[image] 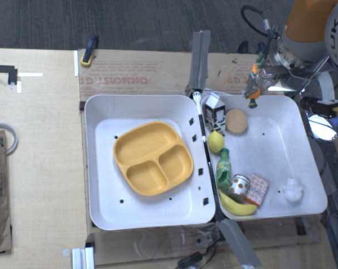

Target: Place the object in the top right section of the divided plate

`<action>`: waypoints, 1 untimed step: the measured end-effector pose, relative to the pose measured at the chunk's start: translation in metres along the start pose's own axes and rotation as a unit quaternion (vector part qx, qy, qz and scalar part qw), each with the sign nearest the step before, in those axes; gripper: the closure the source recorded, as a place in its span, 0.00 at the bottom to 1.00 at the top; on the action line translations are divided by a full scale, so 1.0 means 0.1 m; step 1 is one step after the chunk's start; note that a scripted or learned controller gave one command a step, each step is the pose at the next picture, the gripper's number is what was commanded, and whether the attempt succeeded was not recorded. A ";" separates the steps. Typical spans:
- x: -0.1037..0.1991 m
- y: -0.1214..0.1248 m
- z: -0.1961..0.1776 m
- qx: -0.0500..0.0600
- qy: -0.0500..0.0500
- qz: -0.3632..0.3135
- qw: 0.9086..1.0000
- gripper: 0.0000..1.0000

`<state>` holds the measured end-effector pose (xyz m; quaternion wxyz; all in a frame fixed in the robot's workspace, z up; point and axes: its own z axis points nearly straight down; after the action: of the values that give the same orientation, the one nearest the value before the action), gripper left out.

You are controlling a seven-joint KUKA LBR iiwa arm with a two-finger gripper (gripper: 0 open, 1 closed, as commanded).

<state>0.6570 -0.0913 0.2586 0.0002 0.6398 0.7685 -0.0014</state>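
Note:
The yellow divided plate (152, 158) lies tilted in the left white bin (101, 167), with one large section and two smaller ones, all bare. My gripper (253, 92) hangs over the rear edge of the right bin (303, 150), far right of the plate. A small orange object (253, 96) shows at the fingertips, pinched between them and raised off the bin floor.
Along the right bin's left wall lie a milk carton (214, 114), a brown bun (236, 121), a lemon (216, 142), a green bottle (223, 170), a banana (236, 204), a can (240, 185) and a red packet (257, 189). A white lump (292, 190) sits at right.

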 end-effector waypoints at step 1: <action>0.66 -0.10 0.68 0.000 0.001 -0.037 0.999 1.00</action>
<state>0.6347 -0.0284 0.1904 -0.0004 0.6110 0.7916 -0.0013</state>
